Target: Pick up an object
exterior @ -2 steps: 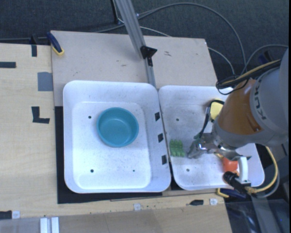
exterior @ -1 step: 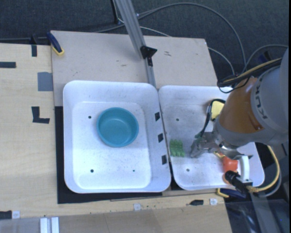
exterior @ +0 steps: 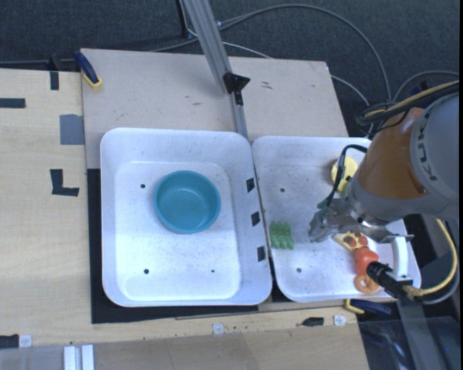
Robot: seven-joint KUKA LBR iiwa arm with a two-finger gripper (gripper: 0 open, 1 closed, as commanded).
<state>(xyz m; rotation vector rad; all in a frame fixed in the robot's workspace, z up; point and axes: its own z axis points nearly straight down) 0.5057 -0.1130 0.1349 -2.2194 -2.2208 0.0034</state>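
The claw (exterior: pixel 322 226) is positioned low over the right bin (exterior: pixel 293 156), at the end of the grey arm (exterior: pixel 440 149) with its orange band (exterior: pixel 387 160), which enters from the right side of the camera view. Whether the claw is apart or together cannot be determined: the wrist housing covers most of the mechanism. No object is visible between its tips.

Contents of the right bin:
- A small green block (exterior: pixel 281 235) lies on the bin floor, just left of the claw and near the divider between the two bins. It is apart from the claw.
- An orange and red object (exterior: pixel 362 259) lies near the lower right corner of the bin, below and to the right of the claw. Its exact shape is unclear.
- A yellow object (exterior: pixel 344 169) sits near the upper right part of the bin, partly hidden behind the arm.

Contents of the left bin (exterior: pixel 123 206):
- A blue bowl (exterior: pixel 187 200) stands upright, slightly above the middle of the bin floor, well apart from the claw.

Both bins rest side by side on the desk (exterior: pixel 154 91). A metal bar (exterior: pixel 208 33) runs diagonally from the top of the view down to the gap between the bins. Black cables (exterior: pixel 293 10) loop across the dark floor above the desk.
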